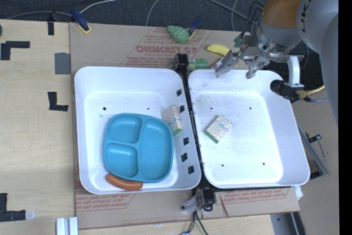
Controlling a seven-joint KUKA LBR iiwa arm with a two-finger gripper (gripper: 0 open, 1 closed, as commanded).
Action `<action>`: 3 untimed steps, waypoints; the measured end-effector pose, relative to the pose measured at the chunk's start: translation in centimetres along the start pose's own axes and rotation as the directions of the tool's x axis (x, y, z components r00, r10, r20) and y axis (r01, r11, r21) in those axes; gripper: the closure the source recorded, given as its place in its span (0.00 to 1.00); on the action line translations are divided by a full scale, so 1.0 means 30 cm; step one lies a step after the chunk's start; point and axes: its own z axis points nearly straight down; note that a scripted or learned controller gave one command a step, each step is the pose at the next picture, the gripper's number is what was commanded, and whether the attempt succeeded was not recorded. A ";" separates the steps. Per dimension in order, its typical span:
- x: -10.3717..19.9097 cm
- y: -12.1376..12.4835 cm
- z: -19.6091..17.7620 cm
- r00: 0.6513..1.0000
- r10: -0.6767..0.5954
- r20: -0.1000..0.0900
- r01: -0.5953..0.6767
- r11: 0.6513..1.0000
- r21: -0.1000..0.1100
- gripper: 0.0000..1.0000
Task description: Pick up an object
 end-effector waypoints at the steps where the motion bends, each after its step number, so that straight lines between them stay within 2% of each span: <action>1: 0.002 -0.151 0.241 1.000 0.000 0.000 0.000 1.000 0.002 0.00; 2: -0.006 -0.259 0.493 1.000 0.001 0.000 -0.001 1.000 -0.003 0.00; 3: -0.010 -0.257 0.460 1.000 0.002 0.003 -0.002 1.000 -0.006 1.00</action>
